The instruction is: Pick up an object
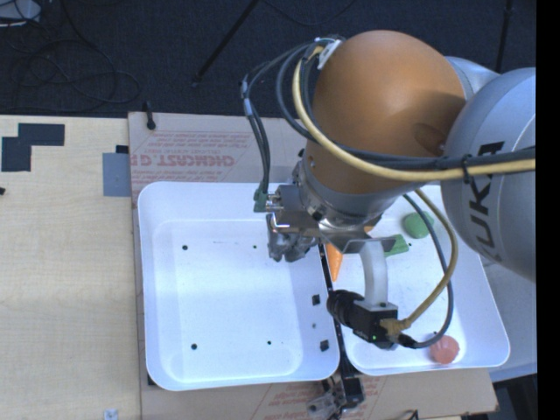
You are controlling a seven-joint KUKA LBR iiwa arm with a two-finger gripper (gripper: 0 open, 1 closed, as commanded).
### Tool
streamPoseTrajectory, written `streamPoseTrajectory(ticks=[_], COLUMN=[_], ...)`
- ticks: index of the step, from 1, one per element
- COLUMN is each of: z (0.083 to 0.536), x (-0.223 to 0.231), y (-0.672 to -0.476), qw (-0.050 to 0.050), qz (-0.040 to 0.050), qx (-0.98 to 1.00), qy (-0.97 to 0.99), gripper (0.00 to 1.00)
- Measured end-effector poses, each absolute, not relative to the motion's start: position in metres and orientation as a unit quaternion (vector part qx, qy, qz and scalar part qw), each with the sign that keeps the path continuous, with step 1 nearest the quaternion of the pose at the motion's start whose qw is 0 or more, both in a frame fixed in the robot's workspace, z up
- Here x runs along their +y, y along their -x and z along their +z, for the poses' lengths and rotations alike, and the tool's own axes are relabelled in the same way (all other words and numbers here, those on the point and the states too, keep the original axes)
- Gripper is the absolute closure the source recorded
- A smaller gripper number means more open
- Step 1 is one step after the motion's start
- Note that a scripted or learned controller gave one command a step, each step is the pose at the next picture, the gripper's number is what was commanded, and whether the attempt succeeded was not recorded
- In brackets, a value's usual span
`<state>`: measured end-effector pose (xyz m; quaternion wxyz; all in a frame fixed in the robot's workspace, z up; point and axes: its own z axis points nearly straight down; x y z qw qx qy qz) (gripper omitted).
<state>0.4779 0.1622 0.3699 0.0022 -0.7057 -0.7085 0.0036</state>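
The arm's big orange band and grey wrist hang over the seam between the two bins. My gripper [285, 247] points down at the right edge of the left bin [219, 357], with nothing visible in it. The right bin [490, 339] holds a green rounded object [417, 226], a flat green piece [398, 246], an orange object [333, 259] partly hidden under the wrist, and a pink ball [444, 349] near the front right corner.
A black cable with a connector block [363, 318] loops from the wrist over the bin divider and across the right bin. A cardboard sheet [188, 151] lies under the bins. The wooden bench [66, 269] stretches to the left.
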Motion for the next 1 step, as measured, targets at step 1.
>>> streamPoseTrajectory(ticks=[1], z=[0.3724], x=[0.1601], y=[-0.4781], qw=[0.001], qz=[0.0024], qx=[-0.707], qy=[0.707], gripper=[0.00])
